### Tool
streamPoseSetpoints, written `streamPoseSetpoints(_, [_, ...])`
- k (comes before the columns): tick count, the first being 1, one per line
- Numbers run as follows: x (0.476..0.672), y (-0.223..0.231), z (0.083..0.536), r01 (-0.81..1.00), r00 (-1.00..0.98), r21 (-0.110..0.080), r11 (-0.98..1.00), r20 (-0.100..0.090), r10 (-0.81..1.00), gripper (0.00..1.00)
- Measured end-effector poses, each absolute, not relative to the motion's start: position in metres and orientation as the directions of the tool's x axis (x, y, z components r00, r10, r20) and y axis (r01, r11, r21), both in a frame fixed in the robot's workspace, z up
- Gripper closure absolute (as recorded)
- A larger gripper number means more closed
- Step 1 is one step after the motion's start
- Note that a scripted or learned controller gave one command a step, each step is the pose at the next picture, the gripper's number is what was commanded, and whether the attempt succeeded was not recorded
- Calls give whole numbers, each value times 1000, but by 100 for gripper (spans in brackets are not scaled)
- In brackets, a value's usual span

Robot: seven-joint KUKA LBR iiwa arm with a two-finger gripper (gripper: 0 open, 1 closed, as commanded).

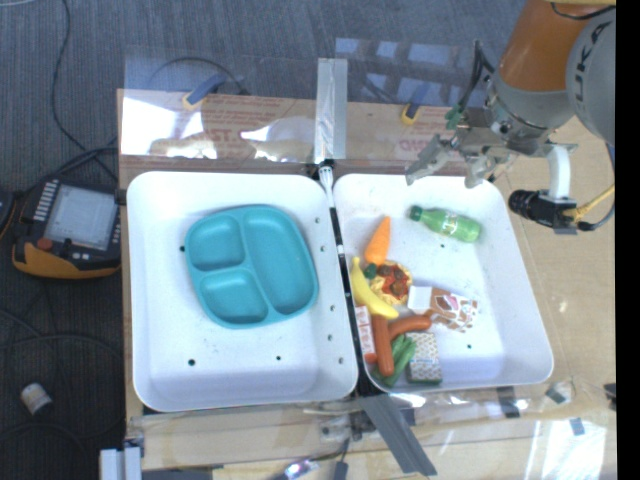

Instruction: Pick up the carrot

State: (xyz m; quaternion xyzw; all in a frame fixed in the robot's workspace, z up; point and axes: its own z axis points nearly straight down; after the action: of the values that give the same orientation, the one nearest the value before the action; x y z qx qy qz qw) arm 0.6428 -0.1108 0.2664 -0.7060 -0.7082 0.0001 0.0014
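An orange carrot [377, 240] lies in the right bin [510, 268], near its left wall and pointing up toward the back. My gripper [447, 169] hangs over the back edge of that bin, up and to the right of the carrot and well apart from it. Its two fingers [424, 164] are spread, with nothing between them.
A green bottle [446, 224] lies just below the gripper. A banana [366, 294], a pizza slice [392, 279], a sausage [408, 322], green vegetables and small packets crowd the bin's lower left. The left bin [160, 348] holds a teal divided plate [250, 264].
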Motion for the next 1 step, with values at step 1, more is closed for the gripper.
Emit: streamPoseSetpoints(1, [643,-111,266,1000,-3,-2,3,2,1000,0])
